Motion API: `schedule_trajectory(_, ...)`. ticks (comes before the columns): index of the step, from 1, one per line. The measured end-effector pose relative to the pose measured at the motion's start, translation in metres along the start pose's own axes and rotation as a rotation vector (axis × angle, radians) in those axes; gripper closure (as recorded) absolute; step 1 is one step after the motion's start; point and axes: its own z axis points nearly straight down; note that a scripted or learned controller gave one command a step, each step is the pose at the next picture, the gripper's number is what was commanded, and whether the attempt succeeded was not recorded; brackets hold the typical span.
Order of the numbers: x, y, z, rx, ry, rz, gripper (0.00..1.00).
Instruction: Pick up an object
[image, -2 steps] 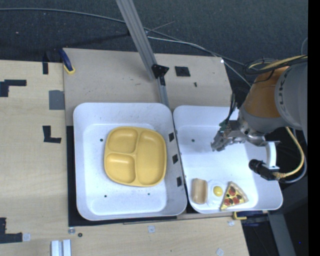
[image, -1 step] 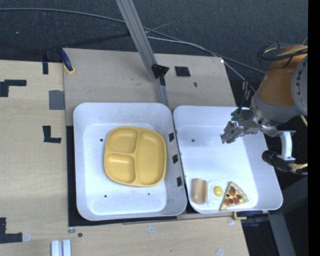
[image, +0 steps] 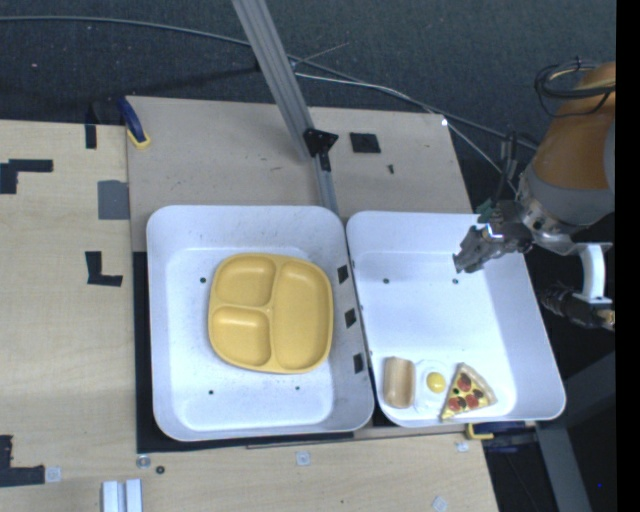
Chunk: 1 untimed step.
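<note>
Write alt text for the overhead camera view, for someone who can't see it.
A grey and orange robot arm reaches in from the right, its gripper over the far part of the right bin. At that bin's near edge lie a bread roll, a fried egg and a pizza slice. The left bin holds a yellow divided plate.

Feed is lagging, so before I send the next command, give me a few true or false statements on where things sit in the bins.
1. The yellow divided plate lies in the left bin. True.
2. The pizza slice sits in the right bin's near corner. True.
3. The tool is over the left bin. False: it hangs over the right bin's far side.
4. The fried egg lies on the yellow plate. False: it lies in the right bin, between the bread piece and the pizza slice.
</note>
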Motion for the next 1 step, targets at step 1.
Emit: schedule_trajectory(1, 0.0442, 0.0239, 0.0058, 0.003, 0.001, -0.004, 1.0)
